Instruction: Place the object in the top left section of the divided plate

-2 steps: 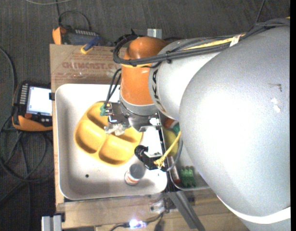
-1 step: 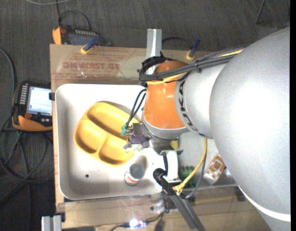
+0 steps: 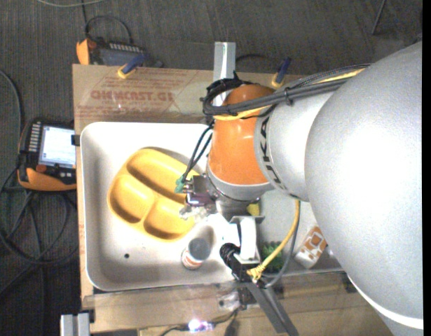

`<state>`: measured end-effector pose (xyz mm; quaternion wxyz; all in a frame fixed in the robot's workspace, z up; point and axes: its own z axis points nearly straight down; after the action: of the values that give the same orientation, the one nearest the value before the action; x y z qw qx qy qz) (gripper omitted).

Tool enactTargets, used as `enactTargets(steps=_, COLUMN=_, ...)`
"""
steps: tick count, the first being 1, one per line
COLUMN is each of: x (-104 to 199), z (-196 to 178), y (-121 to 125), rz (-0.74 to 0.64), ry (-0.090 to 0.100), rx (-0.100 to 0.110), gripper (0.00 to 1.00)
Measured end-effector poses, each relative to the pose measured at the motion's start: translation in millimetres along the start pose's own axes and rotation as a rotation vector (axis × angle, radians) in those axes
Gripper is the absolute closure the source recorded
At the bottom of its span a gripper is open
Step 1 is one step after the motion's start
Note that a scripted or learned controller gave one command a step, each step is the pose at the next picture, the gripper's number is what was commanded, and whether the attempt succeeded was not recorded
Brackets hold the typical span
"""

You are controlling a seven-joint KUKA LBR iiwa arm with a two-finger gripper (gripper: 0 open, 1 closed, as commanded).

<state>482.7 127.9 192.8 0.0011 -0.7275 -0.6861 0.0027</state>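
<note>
Room is tightest on the right side of the left bin (image 3: 96, 257), where my orange-banded wrist hangs over the bin floor. My gripper (image 3: 198, 199) sits at the right rim of the yellow divided plate (image 3: 141, 187), over the edge where the plate's lower lobe ends. My own wrist hides it from above, so I cannot tell whether it is apart or together, or whether anything is in it.

The plate lies tilted in the middle of the bin, its three hollows facing up. Its upper section points toward the bin's far wall, well apart from that wall. A small canister (image 3: 196, 250) with a grey top and an orange base stands upright on the bin floor, just below the plate's lower lobe and near the bin's front wall. It is close to my wrist cables.

Bare white floor runs along the plate's left side and the front left corner, broken by one dark speck (image 3: 126, 256). Past the bin's right wall, under my arm, lie a green item (image 3: 272, 249) and a white and orange packet (image 3: 310, 246).
</note>
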Motion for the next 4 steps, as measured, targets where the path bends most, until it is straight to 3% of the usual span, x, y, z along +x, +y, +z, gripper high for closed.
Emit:
enactTargets(steps=1, x=-56.2, z=-58.6, y=4.2, rz=-0.024, ry=-0.002, rx=-0.003, gripper=1.00)
enactTargets(steps=2, x=-3.1, z=92.6, y=6.2, rz=-0.450, ry=0.004, rx=-0.023, gripper=1.00)
enactTargets(steps=3, x=-7.3, z=90.2, y=11.5, rz=-0.436, ry=0.006, rx=-0.010, gripper=1.00)
enactTargets(steps=4, x=56.9, z=19.5, y=-3.3, rz=-0.392, ry=-0.001, rx=-0.002, gripper=1.00)
